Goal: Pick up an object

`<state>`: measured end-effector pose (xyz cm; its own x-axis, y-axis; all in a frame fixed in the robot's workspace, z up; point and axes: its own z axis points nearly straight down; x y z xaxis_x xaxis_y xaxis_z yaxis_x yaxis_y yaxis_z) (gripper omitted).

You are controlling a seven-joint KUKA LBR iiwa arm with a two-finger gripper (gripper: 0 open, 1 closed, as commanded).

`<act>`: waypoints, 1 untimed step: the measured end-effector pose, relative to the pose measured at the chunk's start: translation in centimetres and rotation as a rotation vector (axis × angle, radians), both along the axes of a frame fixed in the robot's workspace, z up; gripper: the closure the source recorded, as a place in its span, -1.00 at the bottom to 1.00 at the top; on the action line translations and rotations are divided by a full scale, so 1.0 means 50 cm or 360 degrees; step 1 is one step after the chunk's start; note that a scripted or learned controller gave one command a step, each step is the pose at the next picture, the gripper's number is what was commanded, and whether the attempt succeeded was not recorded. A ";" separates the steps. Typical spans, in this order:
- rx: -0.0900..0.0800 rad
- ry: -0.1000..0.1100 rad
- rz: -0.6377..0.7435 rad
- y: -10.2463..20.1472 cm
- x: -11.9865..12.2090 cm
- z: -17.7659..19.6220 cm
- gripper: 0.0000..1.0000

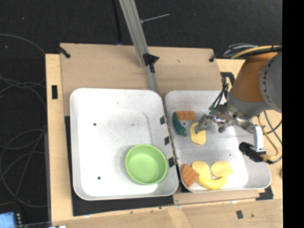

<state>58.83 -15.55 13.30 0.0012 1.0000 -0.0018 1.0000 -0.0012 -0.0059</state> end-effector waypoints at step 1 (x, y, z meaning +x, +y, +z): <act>-0.0002 -0.0007 -0.0001 -0.004 0.000 -0.067 -1.00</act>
<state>58.81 -15.73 9.97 0.0018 1.0000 -0.0029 1.0000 -0.0018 -0.0014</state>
